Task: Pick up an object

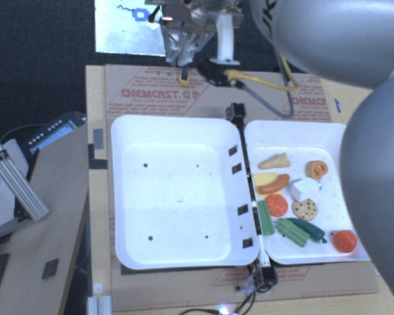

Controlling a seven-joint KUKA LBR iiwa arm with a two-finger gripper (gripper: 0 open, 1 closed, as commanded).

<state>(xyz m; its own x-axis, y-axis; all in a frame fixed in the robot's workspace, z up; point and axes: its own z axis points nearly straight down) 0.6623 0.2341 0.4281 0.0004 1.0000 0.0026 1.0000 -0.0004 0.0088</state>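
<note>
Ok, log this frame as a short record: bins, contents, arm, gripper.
left bin: white, shallow, bare floor showing
right bin: white, holds play-food pieces
contents: hot dog, tomato slice, cookie, white block, red tomato, green vegetables
divider: black clips along the seam between bins
arm: grey, large in the upper right
gripper: above the cardboard behind the left bin, nothing visible between its fingers

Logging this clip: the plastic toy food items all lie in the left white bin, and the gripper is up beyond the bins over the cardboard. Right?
Not quite: in the camera view the plastic toy food items lie in the right white bin, not the left. The gripper is indeed beyond the bins.
</note>
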